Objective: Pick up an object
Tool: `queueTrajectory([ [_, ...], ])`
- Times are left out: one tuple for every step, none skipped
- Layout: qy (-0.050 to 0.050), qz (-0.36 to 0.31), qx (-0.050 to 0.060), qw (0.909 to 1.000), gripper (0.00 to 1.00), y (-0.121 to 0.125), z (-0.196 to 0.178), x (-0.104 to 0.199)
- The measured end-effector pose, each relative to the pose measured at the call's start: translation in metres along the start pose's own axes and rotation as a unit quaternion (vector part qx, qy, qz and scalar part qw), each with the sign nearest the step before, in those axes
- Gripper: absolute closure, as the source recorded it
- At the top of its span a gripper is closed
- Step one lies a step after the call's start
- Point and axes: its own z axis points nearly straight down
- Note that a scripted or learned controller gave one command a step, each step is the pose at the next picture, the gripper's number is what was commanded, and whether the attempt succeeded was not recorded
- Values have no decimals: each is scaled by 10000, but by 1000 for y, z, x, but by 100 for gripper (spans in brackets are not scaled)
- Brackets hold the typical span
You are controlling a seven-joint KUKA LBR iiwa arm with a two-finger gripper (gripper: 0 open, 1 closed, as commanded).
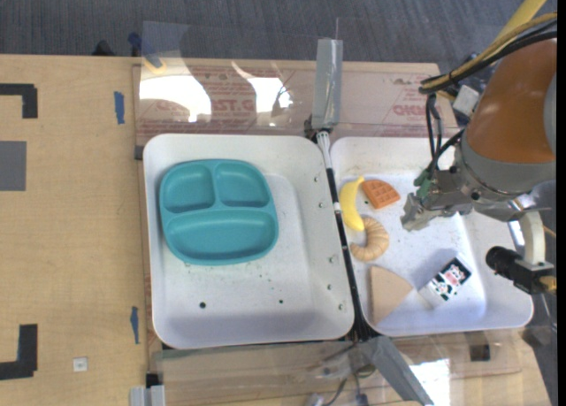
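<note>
Two white bins sit on the desk: the left bin [301, 245] has a teal divided plate [218, 210], the right bin [495, 302] a banana [352, 203], waffle [381, 193], croissant [371, 240], tan wedge [387, 292] and small carton [448, 279]. The gripper [423, 210] hangs over the right bin, right of the waffle. Can't tell if the jaws are apart or together.

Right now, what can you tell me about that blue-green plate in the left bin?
The teal plate looks like smooth moulded plastic with rounded corners. It has three compartments: two small ones at the far side and one wide one nearer the camera, all bare. It lies flat and upright in the far-left part of the left white bin, touching only the bin floor.
</note>
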Motion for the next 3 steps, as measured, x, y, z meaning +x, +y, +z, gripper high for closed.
queueTrajectory([
  [5,1717,15,9852,100,-7,59,48],
  [-4,4543,3,8908,100,10,68,69],
  [8,6273,3,7788,100,-13,51,140],
])
